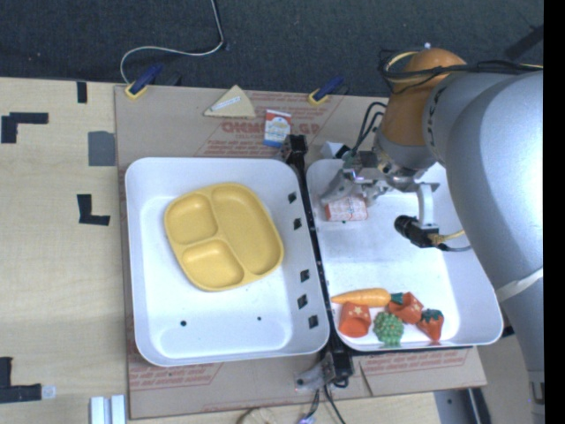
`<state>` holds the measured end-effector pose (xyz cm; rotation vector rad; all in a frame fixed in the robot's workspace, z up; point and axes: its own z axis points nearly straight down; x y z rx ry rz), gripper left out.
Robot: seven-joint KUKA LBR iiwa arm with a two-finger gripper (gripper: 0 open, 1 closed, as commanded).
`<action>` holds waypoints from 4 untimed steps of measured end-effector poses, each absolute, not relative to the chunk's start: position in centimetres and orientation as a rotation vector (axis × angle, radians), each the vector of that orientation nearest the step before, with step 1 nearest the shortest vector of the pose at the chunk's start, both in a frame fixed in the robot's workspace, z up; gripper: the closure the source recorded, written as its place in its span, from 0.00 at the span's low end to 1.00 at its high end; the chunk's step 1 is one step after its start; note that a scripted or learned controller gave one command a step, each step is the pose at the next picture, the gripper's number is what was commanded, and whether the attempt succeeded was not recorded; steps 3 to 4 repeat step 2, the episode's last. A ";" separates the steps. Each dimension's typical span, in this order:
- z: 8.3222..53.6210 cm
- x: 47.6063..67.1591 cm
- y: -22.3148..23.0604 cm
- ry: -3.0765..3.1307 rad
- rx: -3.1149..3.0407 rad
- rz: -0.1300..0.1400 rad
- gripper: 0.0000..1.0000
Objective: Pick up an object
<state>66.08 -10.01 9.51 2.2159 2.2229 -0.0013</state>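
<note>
Two white bins sit side by side on the counter. Gripper [357,184] is low over the far end of the right bin [459,281], just above a small reddish-white packet [344,209]; whether it touches or grips the packet cannot be told, nor its opening. Right bin, near edge, five toy foods: one carrot [360,298], one red-orange piece [354,321], one broccoli [387,326], two red pieces [406,306]. Left bin [146,237]: one yellow tray [222,235], three compartments. One small carton [276,129] stands on the counter beyond the bins.
</note>
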 end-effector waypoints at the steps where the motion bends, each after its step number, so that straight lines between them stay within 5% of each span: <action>1: 18.5 58.7 -4.1 2.224 2.218 0.002 1.00; 2: 18.4 57.7 2.3 2.227 2.219 -0.001 1.00; 4: 18.4 57.7 2.3 2.227 2.219 -0.001 1.00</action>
